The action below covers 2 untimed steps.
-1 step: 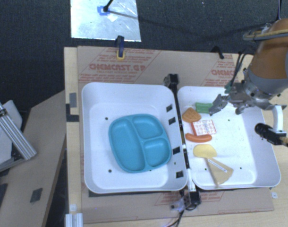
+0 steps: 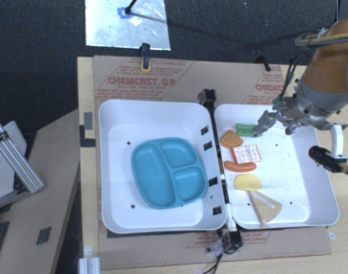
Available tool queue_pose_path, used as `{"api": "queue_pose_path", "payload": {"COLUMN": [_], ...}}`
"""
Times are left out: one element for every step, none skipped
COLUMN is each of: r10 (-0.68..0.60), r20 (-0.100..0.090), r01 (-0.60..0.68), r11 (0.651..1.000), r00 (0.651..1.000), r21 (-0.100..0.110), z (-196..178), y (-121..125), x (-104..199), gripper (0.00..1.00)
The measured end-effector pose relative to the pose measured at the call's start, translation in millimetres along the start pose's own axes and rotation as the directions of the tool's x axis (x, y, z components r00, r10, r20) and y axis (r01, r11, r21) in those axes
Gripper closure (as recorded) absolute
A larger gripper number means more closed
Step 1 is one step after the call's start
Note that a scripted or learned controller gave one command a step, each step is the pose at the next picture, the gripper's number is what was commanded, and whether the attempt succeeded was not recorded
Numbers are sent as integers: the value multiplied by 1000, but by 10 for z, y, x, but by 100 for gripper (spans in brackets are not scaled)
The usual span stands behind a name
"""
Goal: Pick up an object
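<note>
status: pick not complete; no object lifted. gripper (image 2: pixel 278 120) hangs over right bin (image 2: pixel 319 207), back half, fingers spread wide, nothing between them. nearest candidate: green item (image 2: pixel 246 131), on bin floor just beside left fingertip. long axis runs roughly left-right, slight tilt; which end leads unclear. remaining, by judgement: centre over item, descend, clamp, lift. blue tray (image 2: pixel 166 170) sits in left bin (image 2: pixel 114 124).

Two bins side by side: left bin (image 2: pixel 114 124) holds divided tray (image 2: pixel 168 171); right bin (image 2: pixel 311 193) holds small food items (image 2: pixel 246 165) clustered along its left side, gripper (image 2: pixel 276 121) above them
</note>
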<state>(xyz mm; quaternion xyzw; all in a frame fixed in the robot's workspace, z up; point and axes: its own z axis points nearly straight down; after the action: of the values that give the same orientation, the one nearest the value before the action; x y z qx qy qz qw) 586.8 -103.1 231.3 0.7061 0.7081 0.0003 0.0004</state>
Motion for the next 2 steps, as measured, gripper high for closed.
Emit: {"api": "queue_pose_path", "payload": {"r10": [2, 2], "r20": [0, -1], "r01": [-2, -2], "r11": [1000, 1000], "r00": [1000, 1000], "r21": [3, 3], "z": [538, 1048], "y": [-24, -117], "x": [-100, -50], "gripper": [0, 0]}}
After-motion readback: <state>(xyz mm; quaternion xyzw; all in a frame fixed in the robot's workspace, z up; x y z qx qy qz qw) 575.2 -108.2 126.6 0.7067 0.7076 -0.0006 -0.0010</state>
